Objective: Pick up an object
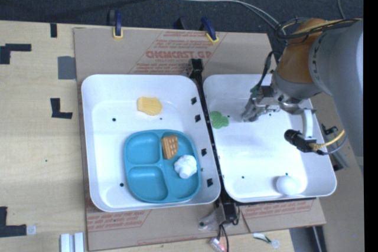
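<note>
- Nearest the camera, at the front of the right bin [319, 189], a white ball [289, 184] is seen resting close to the front rim.
- In the left bin [94, 127], a blue divided tray [142, 183] is set toward the front; a waffle-like brown piece [169, 146] lies in one of its rear compartments and a white crumpled lump [185, 166] sits just in front of it, on the divider.
- A yellow piece [150, 105] lies on the bin floor behind the tray, apart from it.
- A small green object [219, 120] lies at the left edge of the right bin, just beside the wall shared by the two bins.
- The gripper [253, 113] is seen low over the right bin, near the green object but apart from it, to its right.
- Whether the fingers are spread or closed cannot be told; nothing is seen held between them.
- The step in hand is judged to be the approach: no object has been lifted yet.
- The green object is judged the likeliest target. For the next move, the gripper would need to be shifted left over it and lowered, with care taken near the bin wall.
</note>
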`<state>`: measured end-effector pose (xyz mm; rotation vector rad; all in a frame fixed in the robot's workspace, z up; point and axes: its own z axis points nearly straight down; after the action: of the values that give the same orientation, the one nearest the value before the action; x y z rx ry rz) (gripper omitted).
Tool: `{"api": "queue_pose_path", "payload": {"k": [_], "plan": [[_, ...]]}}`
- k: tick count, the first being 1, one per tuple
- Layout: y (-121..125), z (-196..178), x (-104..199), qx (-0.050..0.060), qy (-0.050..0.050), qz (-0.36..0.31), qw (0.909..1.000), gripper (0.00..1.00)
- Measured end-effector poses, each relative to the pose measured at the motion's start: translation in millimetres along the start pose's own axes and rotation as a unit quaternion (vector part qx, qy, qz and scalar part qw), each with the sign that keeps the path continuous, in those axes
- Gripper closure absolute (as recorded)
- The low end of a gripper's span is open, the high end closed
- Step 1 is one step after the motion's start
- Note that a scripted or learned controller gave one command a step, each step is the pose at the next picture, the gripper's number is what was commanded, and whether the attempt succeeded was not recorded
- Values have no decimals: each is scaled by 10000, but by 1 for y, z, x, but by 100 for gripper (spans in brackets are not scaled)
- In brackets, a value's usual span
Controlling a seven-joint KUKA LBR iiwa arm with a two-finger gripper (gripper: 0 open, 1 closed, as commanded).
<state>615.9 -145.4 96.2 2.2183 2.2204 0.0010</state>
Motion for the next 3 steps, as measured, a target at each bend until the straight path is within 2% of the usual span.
{"api": "queue_pose_path", "payload": {"k": [1, 2, 3], "plan": [[-2, -43, 3, -4, 5, 1, 10000, 100], [4, -104, 2, -8, 5, 3, 10000, 100], [11, -149, 2, -6, 5, 2, 10000, 100]]}}
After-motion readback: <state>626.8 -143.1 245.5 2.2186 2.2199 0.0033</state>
